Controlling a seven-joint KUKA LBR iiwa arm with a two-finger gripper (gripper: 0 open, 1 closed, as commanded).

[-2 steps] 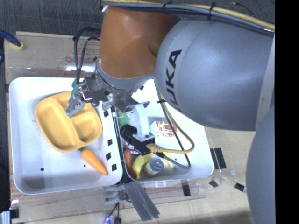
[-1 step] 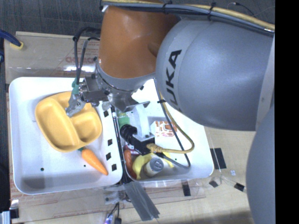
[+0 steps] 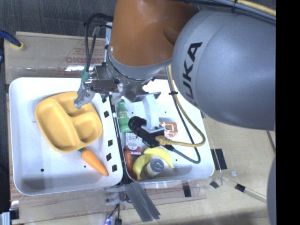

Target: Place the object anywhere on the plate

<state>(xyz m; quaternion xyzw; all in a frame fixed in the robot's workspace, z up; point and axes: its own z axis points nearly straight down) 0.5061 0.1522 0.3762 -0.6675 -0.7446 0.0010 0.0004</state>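
Low in the frame, right bin (image 3: 206, 170): banana (image 3: 157, 154), can (image 3: 156, 166), packets, green bottle (image 3: 122, 116). Left bin (image 3: 18, 125), lower centre: I log the carrot (image 3: 94, 162), lying beside the plate's lower edge, off it. Long axis slants; blunt end upper left, tip lower right. I judge it light, stiff, smooth; best pinched across the thick middle. Above: yellow divided plate (image 3: 68, 122). At the plate's upper right rim: gripper (image 3: 83, 97); grasp state I cannot tell.

Yellow plate (image 3: 68, 122) in left bin (image 3: 18, 139), carrot (image 3: 94, 161) touching its lower edge.
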